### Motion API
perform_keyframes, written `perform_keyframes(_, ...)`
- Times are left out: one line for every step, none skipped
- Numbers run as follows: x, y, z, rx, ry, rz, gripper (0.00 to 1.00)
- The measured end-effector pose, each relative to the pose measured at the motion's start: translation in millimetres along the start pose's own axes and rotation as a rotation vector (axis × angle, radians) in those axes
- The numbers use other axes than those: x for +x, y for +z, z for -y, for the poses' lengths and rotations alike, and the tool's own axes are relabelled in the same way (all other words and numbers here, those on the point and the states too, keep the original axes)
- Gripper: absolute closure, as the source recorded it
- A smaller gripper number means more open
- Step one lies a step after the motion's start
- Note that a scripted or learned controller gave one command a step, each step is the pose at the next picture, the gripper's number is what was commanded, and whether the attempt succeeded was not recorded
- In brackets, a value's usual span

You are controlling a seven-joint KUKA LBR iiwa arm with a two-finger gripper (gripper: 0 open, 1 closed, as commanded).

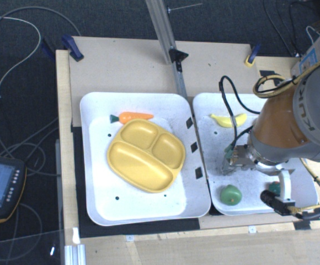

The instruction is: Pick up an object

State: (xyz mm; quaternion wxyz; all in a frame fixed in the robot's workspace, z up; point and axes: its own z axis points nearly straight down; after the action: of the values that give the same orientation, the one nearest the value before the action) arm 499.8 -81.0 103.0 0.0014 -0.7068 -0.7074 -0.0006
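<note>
In the right bin (215,206) a green apple (230,194) lies near the front edge and a yellow banana (229,120) lies at the back. My gripper (230,160) hangs low over the right bin's middle, between the two, just above and behind the apple. Nothing shows between its fingers. The left bin (94,164) holds a yellow divided plate (145,154) and an orange carrot (133,116) behind it.
The grey arm with its orange band (281,126) covers the right bin's right side. A metal pole (165,32) slants in from the back, between the bins. Clamps stand at the bench's back corners. Cables and a tablet lie on the floor at the left.
</note>
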Motion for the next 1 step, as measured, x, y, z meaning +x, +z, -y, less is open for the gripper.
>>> perform_keyframes(-0.7,-55.7,-11.7,-0.008,-0.001,0.004,1.0)
